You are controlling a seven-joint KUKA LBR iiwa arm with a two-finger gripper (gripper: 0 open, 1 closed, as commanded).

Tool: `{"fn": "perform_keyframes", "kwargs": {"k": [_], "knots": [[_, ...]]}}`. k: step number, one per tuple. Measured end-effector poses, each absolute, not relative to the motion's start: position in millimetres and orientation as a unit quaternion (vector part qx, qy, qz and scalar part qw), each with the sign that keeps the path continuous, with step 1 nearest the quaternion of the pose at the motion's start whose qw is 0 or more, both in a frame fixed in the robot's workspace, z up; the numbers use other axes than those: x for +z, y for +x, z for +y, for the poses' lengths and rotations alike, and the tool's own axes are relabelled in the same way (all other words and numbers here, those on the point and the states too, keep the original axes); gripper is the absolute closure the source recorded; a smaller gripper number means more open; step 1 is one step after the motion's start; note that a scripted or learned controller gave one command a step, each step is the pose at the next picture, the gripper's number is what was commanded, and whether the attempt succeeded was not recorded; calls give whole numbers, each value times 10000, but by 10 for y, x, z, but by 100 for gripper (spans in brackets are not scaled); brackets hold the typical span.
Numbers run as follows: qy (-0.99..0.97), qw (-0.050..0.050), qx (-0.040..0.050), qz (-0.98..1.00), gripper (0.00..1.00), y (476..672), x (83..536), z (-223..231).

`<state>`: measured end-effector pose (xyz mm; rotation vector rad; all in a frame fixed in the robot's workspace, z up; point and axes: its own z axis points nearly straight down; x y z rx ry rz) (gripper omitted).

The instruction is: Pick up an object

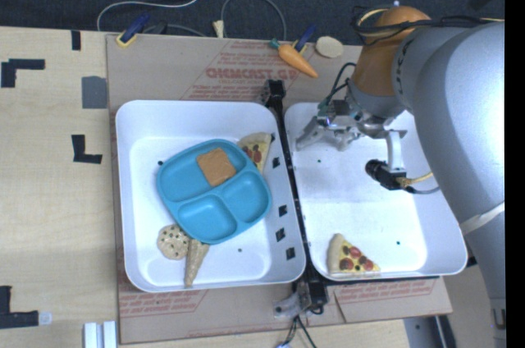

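Approach step, nothing lifted yet. Gripper (326, 131) low over the upper-left part of the right bin (443, 252), fingers (308, 135) spread apart with only white bin floor between them, so released and holding nothing. Grey arm (459, 108) with orange band (379, 63) covering the bin's upper-right corner. Nearest candidate in this bin: pizza slice (351, 254) flat near the front wall, well apart from the gripper. Left bin (131, 199) carrying blue divided tray (215, 189) with a brown cracker square (216, 167) in its top compartment, second pizza slice (257, 148) tucked at the tray's upper-right edge near the divider, cookie (172, 241) and waffle cone (195, 259) touching at the tray's lower-left. Toy carrot (295, 59) and a pale round piece (329, 48) lying outside the bins on the cardboard behind. Judged next move: shift toward the front of the right bin, centre over the pizza slice, descend until fingers straddle it, then clench and raise. Likely trouble: slice thin and flat against the floor, easy for fingers to skate over or push toward the wall.
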<state>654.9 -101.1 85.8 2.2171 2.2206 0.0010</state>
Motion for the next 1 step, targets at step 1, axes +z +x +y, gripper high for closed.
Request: {"fn": "perform_keyframes", "kwargs": {"k": [1], "knots": [[7066,4,-4,7077,0,6669,854,-981]]}}
